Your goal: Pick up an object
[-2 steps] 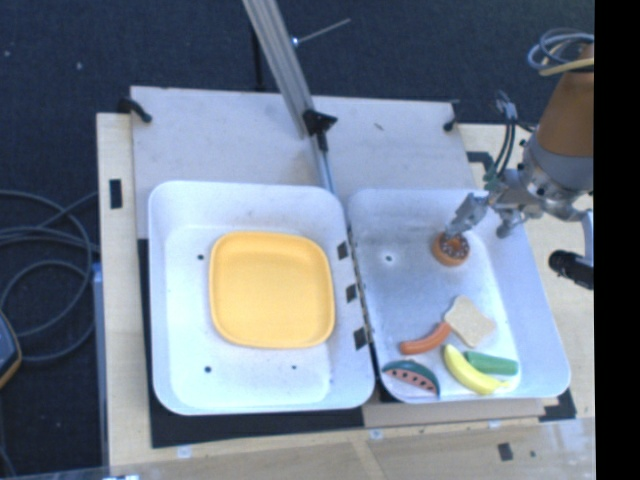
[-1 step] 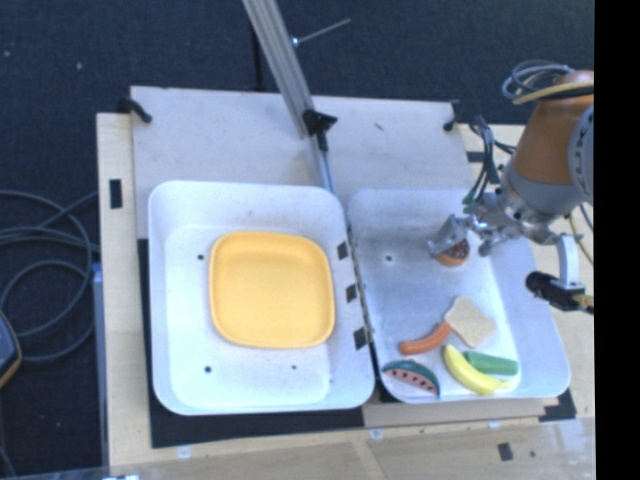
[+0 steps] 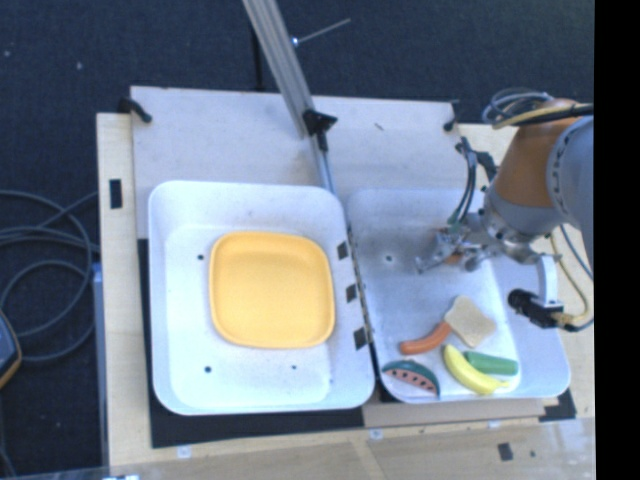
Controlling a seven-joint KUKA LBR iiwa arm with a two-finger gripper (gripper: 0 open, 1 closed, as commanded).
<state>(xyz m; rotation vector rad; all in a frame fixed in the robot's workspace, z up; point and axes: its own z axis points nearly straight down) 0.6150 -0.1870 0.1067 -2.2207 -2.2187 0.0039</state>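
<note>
- White plastic frames the scene: two shallow bins side by side on the counter (image 3: 120,268), and we judge the pick-up not yet made.
- The pincer (image 3: 440,258) hangs low over the right bin (image 3: 400,218), toward its 12 o'clock half; a small orange patch sits at it, but we cannot tell whether it is open, closed or gripping.
- The candidates cluster at the bin's 5 o'clock corner: a tan bread slice (image 3: 470,320), an orange sausage (image 3: 426,339) touching it, a yellow banana (image 3: 466,369), a green piece (image 3: 492,364) across the banana, a watermelon slice (image 3: 412,378).
- We reckon reaching, closing and lifting all remain.
- Crowding is the obstacle: the pieces touch, close to the bin wall.
- The left bin (image 3: 170,208) holds a yellow plate (image 3: 272,289); a metal pole (image 3: 285,58) slants from 12 o'clock, clear of the arm.
</note>
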